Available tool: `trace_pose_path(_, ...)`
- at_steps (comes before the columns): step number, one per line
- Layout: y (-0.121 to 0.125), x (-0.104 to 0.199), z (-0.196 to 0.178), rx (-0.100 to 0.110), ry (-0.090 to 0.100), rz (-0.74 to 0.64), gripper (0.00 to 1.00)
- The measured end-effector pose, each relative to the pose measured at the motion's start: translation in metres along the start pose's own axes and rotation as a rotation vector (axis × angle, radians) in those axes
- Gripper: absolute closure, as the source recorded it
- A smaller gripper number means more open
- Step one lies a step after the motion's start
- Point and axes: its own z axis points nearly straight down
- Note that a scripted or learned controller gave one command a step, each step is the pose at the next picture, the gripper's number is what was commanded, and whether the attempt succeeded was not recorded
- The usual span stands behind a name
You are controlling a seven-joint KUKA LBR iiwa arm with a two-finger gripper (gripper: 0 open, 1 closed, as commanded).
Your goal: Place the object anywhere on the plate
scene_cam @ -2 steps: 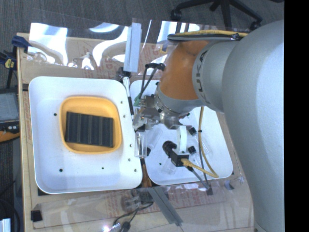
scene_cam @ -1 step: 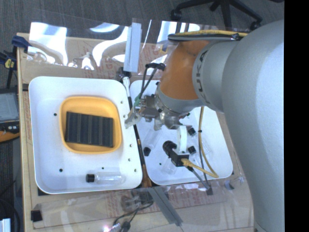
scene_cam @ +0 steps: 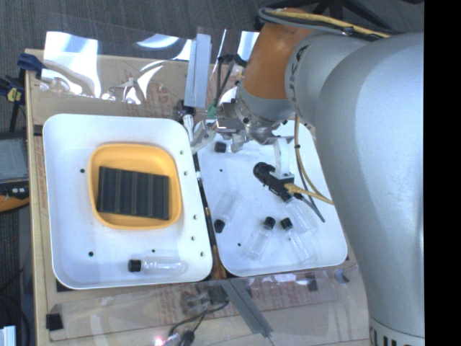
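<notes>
Left bin holds the yellow plate with a dark ribbed insert at frame centre-left, plus one clear black-capped vial lying near the bin's lower edge, off the plate. Right bin holds several more clear vials scattered in its lower half. The arm comes in from the right, pincer low over the right bin's upper left corner; can't tell whether it's released or clenched.
</notes>
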Motion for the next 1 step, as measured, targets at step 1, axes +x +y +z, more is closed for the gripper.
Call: trace_pose_path(1, -0.0255, 0.1047, -0.0234, 0.002, 0.000, -0.125, 0.00)
